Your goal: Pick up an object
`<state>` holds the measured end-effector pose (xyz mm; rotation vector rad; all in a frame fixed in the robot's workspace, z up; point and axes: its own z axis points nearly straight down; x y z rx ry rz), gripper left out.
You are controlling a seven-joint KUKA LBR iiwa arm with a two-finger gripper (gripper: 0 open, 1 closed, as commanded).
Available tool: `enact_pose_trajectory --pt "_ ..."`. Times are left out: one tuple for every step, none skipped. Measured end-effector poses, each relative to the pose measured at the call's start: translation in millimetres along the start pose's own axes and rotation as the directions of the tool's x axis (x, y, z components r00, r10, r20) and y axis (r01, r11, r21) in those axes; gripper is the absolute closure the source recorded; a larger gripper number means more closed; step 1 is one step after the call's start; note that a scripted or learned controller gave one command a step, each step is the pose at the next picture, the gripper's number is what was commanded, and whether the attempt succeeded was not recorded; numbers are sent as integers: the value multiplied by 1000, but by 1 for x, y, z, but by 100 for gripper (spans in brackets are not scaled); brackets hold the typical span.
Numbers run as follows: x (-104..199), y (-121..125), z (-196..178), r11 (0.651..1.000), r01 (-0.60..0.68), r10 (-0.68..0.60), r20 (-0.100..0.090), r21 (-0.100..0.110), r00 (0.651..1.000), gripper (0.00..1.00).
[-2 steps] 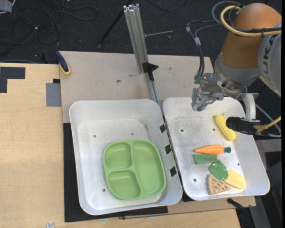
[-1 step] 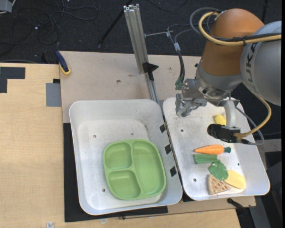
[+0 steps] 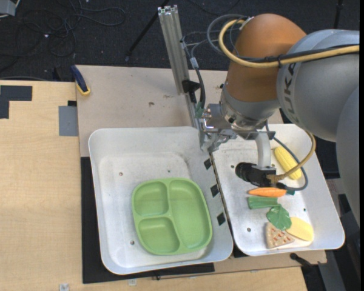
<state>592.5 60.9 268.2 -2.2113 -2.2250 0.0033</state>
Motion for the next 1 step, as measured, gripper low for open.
enact_pose_trajectory --pt "50 -7 4 1000 -1 1 1 0 1000 100"
